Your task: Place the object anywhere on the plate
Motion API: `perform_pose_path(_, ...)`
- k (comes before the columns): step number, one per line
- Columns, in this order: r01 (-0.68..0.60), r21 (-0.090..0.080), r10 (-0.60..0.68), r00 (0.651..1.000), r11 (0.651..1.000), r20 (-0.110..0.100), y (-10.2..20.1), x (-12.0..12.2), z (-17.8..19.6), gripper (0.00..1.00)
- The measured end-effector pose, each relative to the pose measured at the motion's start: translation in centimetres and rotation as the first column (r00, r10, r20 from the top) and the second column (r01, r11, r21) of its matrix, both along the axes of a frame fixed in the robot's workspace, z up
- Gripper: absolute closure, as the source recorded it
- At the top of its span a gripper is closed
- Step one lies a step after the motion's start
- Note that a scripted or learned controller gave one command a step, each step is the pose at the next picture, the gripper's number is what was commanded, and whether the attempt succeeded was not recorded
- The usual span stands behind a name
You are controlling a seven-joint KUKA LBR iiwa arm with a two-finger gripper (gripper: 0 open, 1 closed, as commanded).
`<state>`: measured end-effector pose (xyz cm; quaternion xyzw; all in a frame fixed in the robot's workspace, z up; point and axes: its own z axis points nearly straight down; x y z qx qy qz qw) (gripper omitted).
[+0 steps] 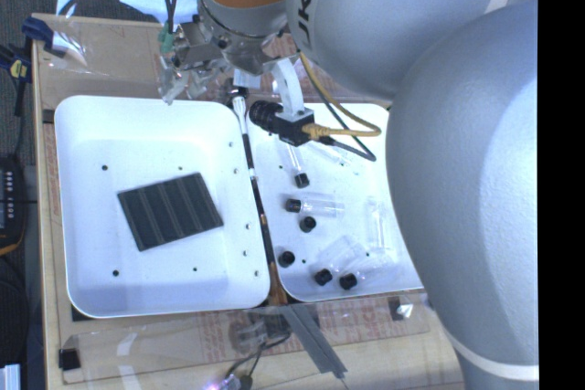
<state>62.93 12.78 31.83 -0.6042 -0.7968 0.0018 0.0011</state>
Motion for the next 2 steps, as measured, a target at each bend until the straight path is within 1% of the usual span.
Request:
perform_pose_path(1,-0.057,0.001,0.057,0.998,0.998,0.004,-1.9,-8.2,7.2,1.0)
perform_pose_path(2,-0.137,-0.001,0.137,0.991,0.991,-0.002,5.6,-7.5,-2.0,1.0)
